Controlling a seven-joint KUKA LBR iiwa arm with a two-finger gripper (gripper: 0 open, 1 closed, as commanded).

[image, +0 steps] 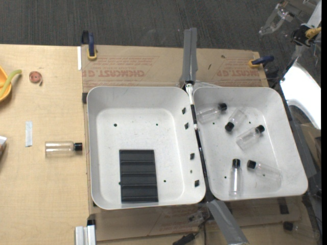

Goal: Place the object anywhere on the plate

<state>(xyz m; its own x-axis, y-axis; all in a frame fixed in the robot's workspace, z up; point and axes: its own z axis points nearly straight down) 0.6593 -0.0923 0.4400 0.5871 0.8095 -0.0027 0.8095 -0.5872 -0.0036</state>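
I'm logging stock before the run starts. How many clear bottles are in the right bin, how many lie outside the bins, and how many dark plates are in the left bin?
Clear bottles with black caps in the right bin: 5 ()
Clear bottle on the bench outside the bins: 1
Dark ribbed plate in the left bin: 1
Total: 7

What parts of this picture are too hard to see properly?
- Gripper: in the camera view's top right corner, blurred and cut by the edge; its jaws can't be judged.
- Yellow thing: cut by the left edge.
- Clear bottles in the right bin: see-through against white, outlines faint.
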